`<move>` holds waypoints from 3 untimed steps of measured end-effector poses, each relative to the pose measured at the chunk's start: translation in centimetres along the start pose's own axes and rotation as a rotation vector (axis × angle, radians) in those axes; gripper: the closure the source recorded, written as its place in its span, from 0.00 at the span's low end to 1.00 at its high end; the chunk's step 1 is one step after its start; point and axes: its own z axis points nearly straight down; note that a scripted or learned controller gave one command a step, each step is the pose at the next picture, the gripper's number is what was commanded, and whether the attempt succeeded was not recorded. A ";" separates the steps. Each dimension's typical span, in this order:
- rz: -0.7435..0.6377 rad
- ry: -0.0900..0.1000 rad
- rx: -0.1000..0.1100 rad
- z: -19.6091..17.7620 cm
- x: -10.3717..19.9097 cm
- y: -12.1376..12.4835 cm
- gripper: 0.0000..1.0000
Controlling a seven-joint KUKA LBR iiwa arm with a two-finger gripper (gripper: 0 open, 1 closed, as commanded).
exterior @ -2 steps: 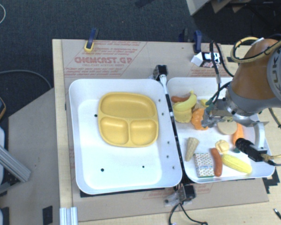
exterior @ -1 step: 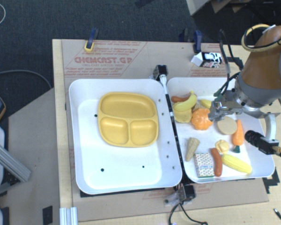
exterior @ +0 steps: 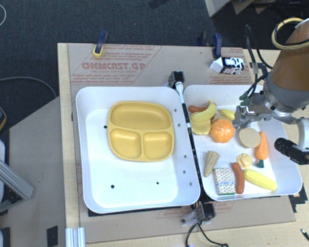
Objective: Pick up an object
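Cardboard-covered worktop, two bins: jaws, state unclear, hover just right of the orange.

Both bins smooth white plastic, slight sheen. Divided yellow tray matt plastic; toy orange and corn glossy plastic. Desk covered in matt brown printed cardboard.

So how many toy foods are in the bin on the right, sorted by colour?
Right bin, as far as I can tell:
Yellow: 4, banana, corn, a piece near the gripper, a small piece
Orange: 2, orange, carrot
Red: 2, sausage, chili
Tan: 2, cone, round slice
Printed box: 1
Total: 11
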 end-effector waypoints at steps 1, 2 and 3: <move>-0.003 0.004 0.010 0.9 4.7 -3.1 1.00; -0.005 0.005 0.009 -0.1 10.3 -5.9 1.00; -0.001 0.003 0.009 -0.5 10.7 -6.6 1.00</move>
